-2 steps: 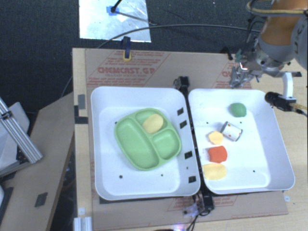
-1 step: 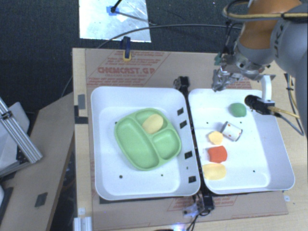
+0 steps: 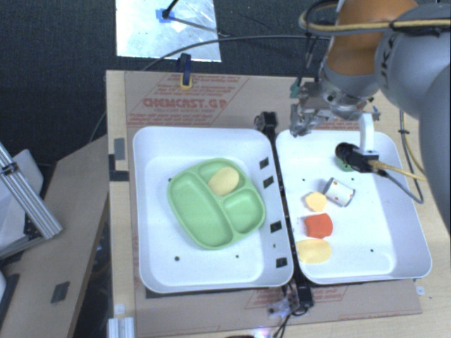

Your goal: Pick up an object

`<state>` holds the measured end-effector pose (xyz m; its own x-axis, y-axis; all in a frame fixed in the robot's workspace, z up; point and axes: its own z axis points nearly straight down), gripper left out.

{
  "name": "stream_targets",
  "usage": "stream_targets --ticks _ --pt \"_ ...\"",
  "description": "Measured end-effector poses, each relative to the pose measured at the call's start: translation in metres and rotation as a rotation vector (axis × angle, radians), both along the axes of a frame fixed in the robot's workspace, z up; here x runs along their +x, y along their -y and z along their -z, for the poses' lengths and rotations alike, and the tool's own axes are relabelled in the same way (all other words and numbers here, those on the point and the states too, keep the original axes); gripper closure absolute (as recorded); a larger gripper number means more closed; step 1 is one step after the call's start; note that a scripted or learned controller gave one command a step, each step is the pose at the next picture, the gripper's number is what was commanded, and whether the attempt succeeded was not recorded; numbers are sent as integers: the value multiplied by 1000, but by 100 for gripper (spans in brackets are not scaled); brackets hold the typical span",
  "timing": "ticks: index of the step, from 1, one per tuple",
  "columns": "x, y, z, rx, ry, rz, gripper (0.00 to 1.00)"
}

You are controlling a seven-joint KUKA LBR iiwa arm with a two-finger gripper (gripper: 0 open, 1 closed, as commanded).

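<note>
Two shallow white bins lie side by side on a brown board in the middle of the frame. In the left bin [image 3: 151,189] there is a green tray [image 3: 204,213] with three compartments, and a pale yellow object [image 3: 225,180] rests in its upper right compartment. The right bin [image 3: 394,224] holds four small things near its left half: a small yellow piece [image 3: 316,201], a little white and grey object [image 3: 341,193] just beside it on the right, an orange-red block [image 3: 318,225] below them, and a flat yellow piece [image 3: 314,251] lower still, near the bottom edge. They lie close together, but I cannot tell if any of them touch. The grey arm with the orange band comes in from the upper right of the frame, and the gripper [image 3: 301,127] is above the upper left corner of the right bin, well apart from the four things. Nothing is seen between its fingers; whether it is open or closed, I cannot tell.
</note>
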<state>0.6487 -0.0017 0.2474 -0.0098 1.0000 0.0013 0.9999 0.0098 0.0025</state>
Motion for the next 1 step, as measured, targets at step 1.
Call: stream_targets --ticks 1 --pt "-12 -46 -3 -1 -2 2 100"
